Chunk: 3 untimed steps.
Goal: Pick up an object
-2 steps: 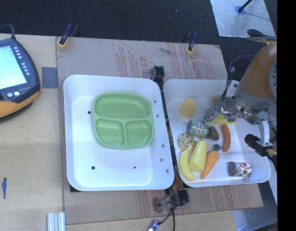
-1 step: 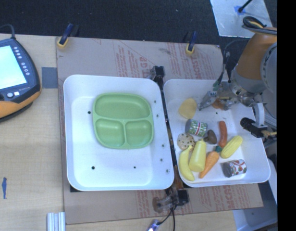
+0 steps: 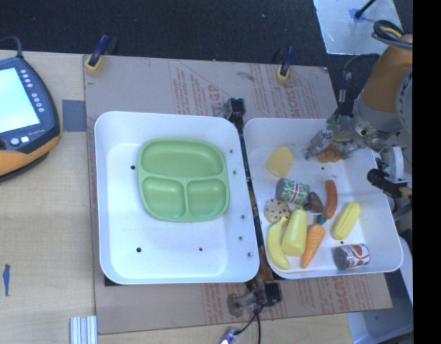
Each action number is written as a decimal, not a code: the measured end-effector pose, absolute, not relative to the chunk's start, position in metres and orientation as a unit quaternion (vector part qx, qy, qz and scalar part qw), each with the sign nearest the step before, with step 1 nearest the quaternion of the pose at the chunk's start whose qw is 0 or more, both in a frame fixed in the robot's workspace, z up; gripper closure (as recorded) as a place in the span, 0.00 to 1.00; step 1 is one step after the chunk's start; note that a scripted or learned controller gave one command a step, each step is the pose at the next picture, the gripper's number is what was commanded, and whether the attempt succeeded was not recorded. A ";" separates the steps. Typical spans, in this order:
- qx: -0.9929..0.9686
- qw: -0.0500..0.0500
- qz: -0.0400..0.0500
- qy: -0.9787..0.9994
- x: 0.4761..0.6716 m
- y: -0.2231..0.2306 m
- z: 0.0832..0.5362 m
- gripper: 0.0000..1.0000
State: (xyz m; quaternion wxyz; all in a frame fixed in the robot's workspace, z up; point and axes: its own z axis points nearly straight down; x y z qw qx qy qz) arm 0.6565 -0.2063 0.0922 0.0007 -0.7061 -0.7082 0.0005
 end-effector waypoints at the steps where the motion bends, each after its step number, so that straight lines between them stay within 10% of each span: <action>1: -0.706 0.002 0.002 -0.708 0.577 -0.176 0.093 0.00; 2: -0.705 0.002 0.003 -0.710 0.577 -0.177 0.103 1.00; 3: -0.705 0.000 0.001 -0.709 0.549 -0.132 0.093 1.00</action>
